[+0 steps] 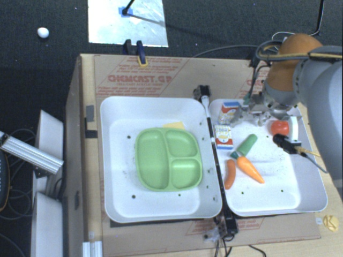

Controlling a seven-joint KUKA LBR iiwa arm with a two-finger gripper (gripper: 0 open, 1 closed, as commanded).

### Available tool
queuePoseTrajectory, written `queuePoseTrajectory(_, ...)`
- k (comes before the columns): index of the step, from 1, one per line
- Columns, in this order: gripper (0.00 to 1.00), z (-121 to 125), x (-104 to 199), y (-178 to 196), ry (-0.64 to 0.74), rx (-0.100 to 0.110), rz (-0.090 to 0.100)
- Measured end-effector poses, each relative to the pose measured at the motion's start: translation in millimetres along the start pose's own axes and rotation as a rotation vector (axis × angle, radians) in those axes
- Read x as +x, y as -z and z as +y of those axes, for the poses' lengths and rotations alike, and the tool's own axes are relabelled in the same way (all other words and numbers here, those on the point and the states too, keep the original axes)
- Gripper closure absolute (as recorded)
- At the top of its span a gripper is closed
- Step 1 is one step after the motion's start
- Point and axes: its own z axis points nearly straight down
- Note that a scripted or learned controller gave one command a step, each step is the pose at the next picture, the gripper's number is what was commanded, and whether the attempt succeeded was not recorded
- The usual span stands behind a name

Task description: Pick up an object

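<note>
Tool (247, 114) above two carrots (250, 168)

both bins (123, 197) look like smooth white plastic with a faint sheen. the green divided tray (168, 158) at nine o'clock is matt moulded plastic. the orange carrot (250, 169) and green-topped piece (245, 144) at three o'clock seem glossy toy plastic. the small carton (223, 135) is printed card. the table (140, 79) top is brown printed cardboard, dull. the metallic sheet (127, 15) at twelve o'clock shines.
</note>
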Motion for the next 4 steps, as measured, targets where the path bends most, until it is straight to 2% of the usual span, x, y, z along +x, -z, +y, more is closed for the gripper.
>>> queuePoseTrajectory(1, 0.00, 0, -53, 0, -0.001, -0.001, 0.002)
queuePoseTrajectory(4, 0.00, 0, -28, 0, 0.000, -0.001, 0.001)
